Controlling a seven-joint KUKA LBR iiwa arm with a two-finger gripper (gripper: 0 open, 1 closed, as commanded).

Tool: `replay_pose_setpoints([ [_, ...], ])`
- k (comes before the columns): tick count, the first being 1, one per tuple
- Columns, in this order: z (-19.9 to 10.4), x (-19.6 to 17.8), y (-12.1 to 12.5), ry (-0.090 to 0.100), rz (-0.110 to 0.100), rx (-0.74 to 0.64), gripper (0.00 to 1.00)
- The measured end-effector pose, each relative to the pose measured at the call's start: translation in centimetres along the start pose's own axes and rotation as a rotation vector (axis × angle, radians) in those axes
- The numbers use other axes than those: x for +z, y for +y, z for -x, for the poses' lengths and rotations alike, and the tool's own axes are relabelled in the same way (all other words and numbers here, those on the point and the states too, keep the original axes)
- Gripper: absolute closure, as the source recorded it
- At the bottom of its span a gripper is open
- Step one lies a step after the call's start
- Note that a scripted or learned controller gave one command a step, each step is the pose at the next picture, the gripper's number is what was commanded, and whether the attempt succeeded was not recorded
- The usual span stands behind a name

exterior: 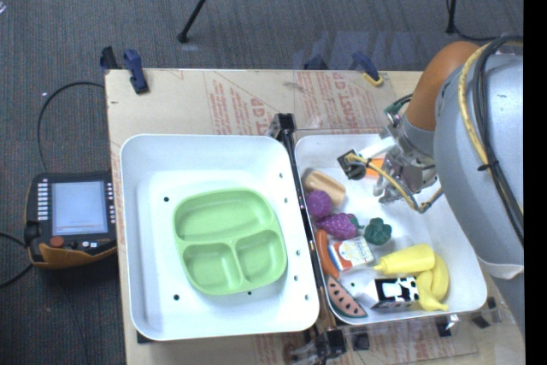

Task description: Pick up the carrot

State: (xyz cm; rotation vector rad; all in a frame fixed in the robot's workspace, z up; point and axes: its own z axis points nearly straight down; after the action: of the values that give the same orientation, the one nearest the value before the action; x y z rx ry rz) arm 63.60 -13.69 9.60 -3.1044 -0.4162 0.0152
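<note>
From where I stand, the left bin (pixel 137 184) holds a glossy green divided plate (pixel 229 238). In the right bin (pixel 466 269), the carrot (pixel 326 256) lies along the left wall, a slim orange plastic taper, light, stiff, probably slick; I'd grip it across its middle. Beside it sit knobbly purple grapes (pixel 339 225) and a smooth yellow banana (pixel 438 279). Further right the gripper (pixel 400 180) hovers; I cannot tell its fingers' state
</note>
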Motion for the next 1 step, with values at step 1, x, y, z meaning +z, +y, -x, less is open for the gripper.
replay_pose_setpoints([
  [1,8.29,-8.95,-11.39,0.003,0.003,-0.265,1.0],
])
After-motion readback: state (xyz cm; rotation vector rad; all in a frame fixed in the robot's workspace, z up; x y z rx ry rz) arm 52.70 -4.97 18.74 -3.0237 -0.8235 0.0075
